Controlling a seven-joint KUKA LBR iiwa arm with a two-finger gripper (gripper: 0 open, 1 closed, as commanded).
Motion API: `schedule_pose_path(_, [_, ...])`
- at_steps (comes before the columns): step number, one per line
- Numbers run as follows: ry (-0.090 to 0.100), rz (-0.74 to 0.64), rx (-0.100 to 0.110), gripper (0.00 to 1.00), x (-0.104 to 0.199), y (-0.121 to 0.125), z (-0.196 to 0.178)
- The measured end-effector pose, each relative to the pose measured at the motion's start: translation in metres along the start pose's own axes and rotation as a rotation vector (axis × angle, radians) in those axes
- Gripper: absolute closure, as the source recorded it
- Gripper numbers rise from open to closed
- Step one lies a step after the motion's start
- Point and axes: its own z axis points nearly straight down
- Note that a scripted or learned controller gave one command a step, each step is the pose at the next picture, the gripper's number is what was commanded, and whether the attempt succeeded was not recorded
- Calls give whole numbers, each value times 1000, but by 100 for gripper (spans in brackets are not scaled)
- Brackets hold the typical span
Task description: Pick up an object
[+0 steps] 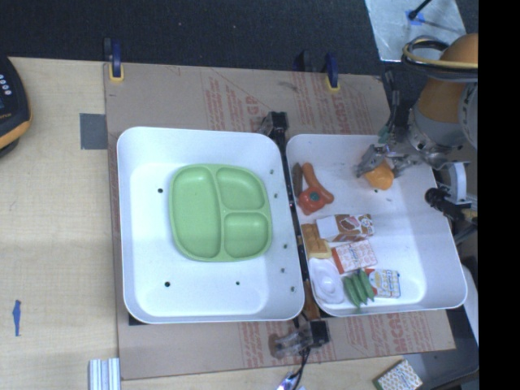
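My gripper [380, 166] reaches in from the right over the far part of the right bin [422, 254]. A small orange object [379, 178] lies right at its tip, touching or nearly touching it. Along the bin's left side lie a red-orange toy [312, 196] and a brown stick-like piece [297, 176]. Further forward are printed packets [349, 227], a red and white packet [355, 256], a white round item [327, 283], green pods [358, 288] and a small card [387, 283].
The left bin [146, 283] holds a green divided plate [219, 212]. The grey arm with its orange band [451, 63] rises at the top right. Black clips [278, 123] sit between the bins. A dark device [12, 104] rests at the far left.
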Motion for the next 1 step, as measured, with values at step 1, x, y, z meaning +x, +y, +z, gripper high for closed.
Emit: schedule_pose_path(1, [1,1,-2,100,38,0,-34])
